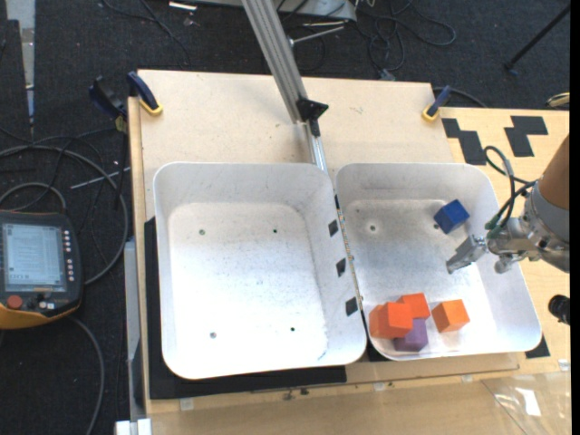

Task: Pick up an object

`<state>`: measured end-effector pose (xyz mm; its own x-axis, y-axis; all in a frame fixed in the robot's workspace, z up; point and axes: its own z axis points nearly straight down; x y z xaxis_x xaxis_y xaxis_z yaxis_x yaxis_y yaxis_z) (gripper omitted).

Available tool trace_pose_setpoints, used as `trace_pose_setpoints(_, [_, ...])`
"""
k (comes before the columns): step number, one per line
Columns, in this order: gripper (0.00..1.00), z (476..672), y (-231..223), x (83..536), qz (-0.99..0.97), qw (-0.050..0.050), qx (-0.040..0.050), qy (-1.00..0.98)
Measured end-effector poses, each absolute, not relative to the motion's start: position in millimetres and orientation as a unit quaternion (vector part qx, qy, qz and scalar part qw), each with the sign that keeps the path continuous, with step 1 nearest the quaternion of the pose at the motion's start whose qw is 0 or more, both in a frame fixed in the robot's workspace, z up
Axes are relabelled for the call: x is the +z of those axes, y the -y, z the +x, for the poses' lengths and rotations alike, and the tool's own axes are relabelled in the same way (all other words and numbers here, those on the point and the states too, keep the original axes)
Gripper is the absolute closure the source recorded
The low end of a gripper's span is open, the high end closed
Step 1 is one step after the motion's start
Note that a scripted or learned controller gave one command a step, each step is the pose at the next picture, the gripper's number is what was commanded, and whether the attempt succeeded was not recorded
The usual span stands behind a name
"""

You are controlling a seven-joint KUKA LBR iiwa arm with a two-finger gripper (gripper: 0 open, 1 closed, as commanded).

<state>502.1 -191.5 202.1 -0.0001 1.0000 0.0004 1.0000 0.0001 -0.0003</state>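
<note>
In the right bin [399, 188] a blue block [451, 215] lies toward the back right. Near the bin's front sit a large orange block [398, 315], a small orange cube [450, 315] and a purple block [414, 335] touching the large orange one. My gripper [476, 253] reaches in from the right, hanging over the bin's right half, just in front of the blue block and behind the small orange cube. Nothing shows between its fingers [462, 256].
The left bin [181, 198] stands beside the right one, a black-marked divider [343, 261] between them. A slanted metal rod [276, 48] crosses the bench's back. Clamps [145, 93] grip the board's corners. Cables trail off the arm on the right.
</note>
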Motion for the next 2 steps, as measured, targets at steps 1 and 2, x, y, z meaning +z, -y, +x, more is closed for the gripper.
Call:
trace_pose_setpoints(1, [0.00, 590.7, 222.8, 92.8, -0.705, -0.003, -0.0011, 0.709])
trace_pose_setpoints(2, [0.00, 624.2, 224.0, 96.1, -0.706, -0.003, -0.0011, 0.709])
